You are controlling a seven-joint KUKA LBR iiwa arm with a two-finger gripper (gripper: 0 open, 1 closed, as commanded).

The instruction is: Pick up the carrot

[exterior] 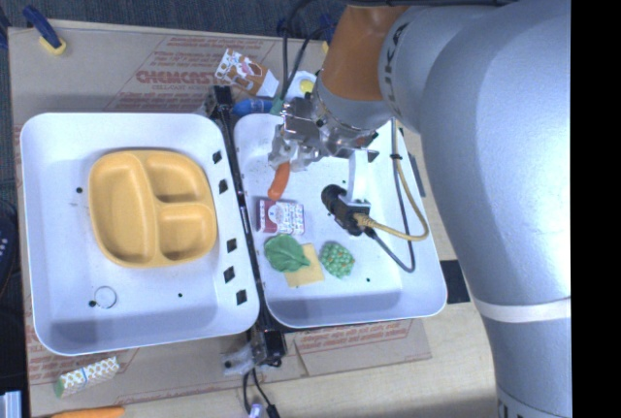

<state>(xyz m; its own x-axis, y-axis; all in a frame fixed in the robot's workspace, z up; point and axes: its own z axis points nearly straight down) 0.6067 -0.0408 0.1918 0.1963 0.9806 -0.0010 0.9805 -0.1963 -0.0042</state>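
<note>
Left bin (44,212): a yellow divided tray (152,206) sits inside it, toward the upper middle. Right bin (412,295): the carrot (279,180) lies tilted near the bin's upper left, its top end right at my gripper (291,152). From this angle I cannot tell whether my gripper is open or closed, nor whether it actually grips the carrot. Just below the carrot lies a small red and white packet (279,215). Below that are a green leafy piece (287,253), touching a yellow slice (306,269), and a green dotted ball (337,259) just beside them. My arm (466,96) covers the bin's upper right.
</note>
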